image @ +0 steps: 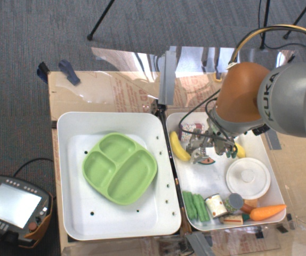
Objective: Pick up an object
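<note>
The gripper (209, 149) was seen low over the upper part of the right bin (266, 164), reached in from the right. Whether it was released or clenched could not be told. A yellow banana (178, 146) lay just to its left, near the bin's left wall, apart from the gripper. Nearer the front were found a white bowl (248, 177), green beans (194, 205), a small can (215, 205) and a carrot (267, 212). A green divided plate (120, 167) rested in the left bin (73, 207).
</note>
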